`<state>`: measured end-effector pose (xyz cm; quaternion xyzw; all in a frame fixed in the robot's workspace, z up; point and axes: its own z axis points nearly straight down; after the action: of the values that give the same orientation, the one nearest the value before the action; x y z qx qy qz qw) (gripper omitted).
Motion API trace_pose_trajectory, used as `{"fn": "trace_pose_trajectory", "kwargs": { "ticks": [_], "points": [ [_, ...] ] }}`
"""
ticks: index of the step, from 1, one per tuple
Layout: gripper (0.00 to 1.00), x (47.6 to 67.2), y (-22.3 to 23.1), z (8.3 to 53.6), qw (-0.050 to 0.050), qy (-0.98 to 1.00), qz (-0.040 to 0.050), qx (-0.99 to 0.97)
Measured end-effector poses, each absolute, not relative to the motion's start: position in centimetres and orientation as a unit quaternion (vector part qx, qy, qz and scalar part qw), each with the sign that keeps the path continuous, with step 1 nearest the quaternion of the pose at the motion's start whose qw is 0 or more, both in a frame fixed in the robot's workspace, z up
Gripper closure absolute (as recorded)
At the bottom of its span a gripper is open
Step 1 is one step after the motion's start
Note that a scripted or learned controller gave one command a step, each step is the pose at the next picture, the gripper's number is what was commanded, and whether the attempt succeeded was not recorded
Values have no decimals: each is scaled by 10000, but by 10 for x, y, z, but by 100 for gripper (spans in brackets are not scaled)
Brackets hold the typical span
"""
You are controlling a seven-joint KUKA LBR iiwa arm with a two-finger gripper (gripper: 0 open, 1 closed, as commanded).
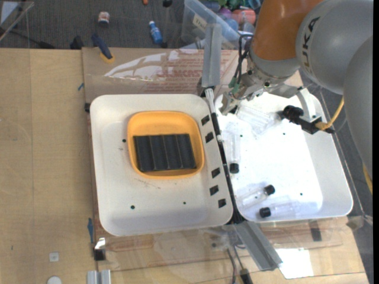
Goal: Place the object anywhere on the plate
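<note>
While the gripper [235, 94] hangs over the right bin's [331, 182] far left corner, its grip state can't be told. Dark ridged object [164, 152] lies on orange plate [166, 123] in left bin [112, 206].

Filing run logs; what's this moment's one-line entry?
arm: over right bin's far-left corner | gripper: low | plate: left bin, dark block on it

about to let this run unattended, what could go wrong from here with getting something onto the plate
1. The hand works at the right bin's far left corner, close to the divider, so it could bump it.
2. The clear tubes barely stand out against the white bin, so a grasp may miss.
3. The orange plate already carries a dark ridged block, leaving little bare rim for a drop.
</note>
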<state>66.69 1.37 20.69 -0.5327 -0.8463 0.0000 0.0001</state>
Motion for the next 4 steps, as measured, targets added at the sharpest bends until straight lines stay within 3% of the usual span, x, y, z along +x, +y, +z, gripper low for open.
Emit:
{"fn": "trace_pose_trajectory", "kwargs": {
  "ticks": [3,4],
  "points": [
    [100,668,22,265,-39,-8769,-13,-4806],
    [100,667,-6,185,-5,-9019,-4,-4320]
  ]
}}
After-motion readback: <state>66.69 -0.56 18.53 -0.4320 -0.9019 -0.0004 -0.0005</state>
